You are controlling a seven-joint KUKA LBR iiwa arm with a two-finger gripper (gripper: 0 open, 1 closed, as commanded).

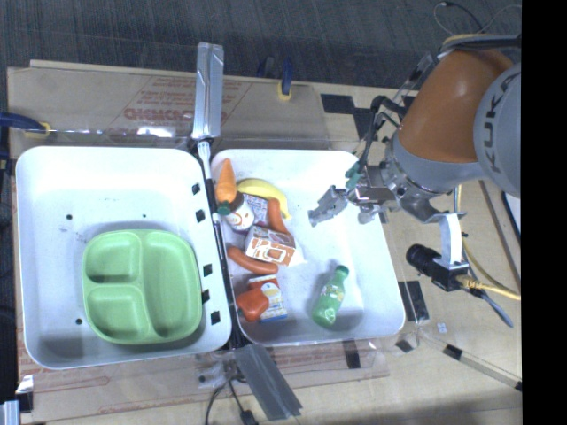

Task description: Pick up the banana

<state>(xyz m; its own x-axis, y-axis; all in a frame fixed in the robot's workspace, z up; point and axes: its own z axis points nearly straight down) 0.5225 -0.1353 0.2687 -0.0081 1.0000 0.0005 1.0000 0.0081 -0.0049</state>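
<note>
1. Banana (262,189): lies in the right bin (372,312), near its upper left corner, just right of the divider between the bins. It is a short yellow curved piece with a smooth, slightly glossy skin, likely a light toy fruit
2. Neighbours: a carrot (226,182) lies just beside its left end; a small can (241,212) and a carton (269,250) sit directly below it, close or touching. A sausage (244,259), a red item (252,304) and a green bottle (330,297) lie lower in the bin
3. Handling, judged: light and stiff if plastic; the rounded, smooth surface may slip or roll under a pinch. No fragility is expected
4. Hold point, judged: take it across the middle of the arc, fingers on the two long sides, where the body is thickest and clear of the carrot. The lower side is crowded by the can, so finger clearance there is tight
5. Gripper (326,206): hangs over the right bin's middle, apart from the banana and to its right. The fingers (321,209) appear slightly parted with nothing between them
6. Arm: grey, with an orange band (452,91) above the wrist
7. Left bin (53,184): white, shallow, matte; holds a green divided tray (142,286) with rounded compartments
8. Bench (159,96): brown board under both bins
</note>
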